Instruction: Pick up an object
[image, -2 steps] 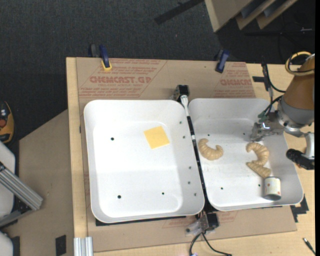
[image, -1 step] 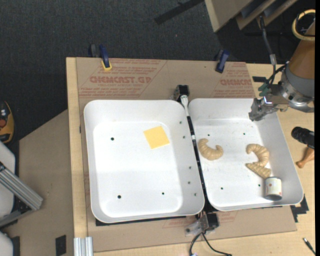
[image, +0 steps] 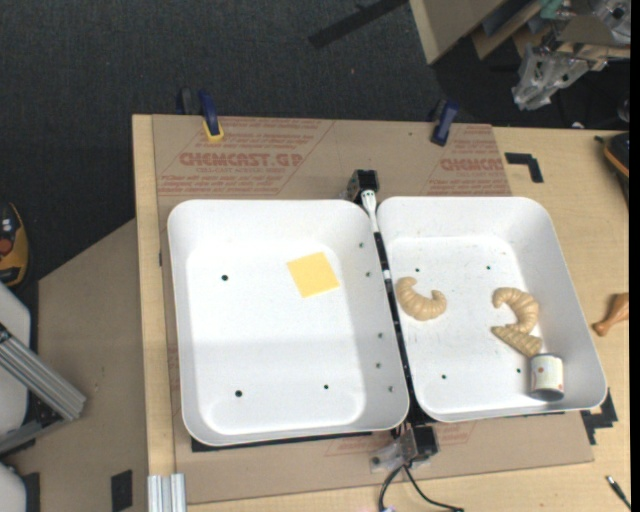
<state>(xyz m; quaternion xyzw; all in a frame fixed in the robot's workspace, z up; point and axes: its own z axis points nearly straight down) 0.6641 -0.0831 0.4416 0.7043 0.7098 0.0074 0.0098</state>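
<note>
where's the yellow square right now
In the camera view, the yellow square lies flat in the left bin, toward its upper right, near the divider shared with the right bin.

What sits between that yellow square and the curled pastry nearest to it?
In the camera view, between the yellow square and the croissant lie bare bin floor and the two bins' touching rims; no other object.

Smooth matt white plastic bins (image: 200, 400) sit on brown cardboard (image: 300, 150) (printed red).
</note>
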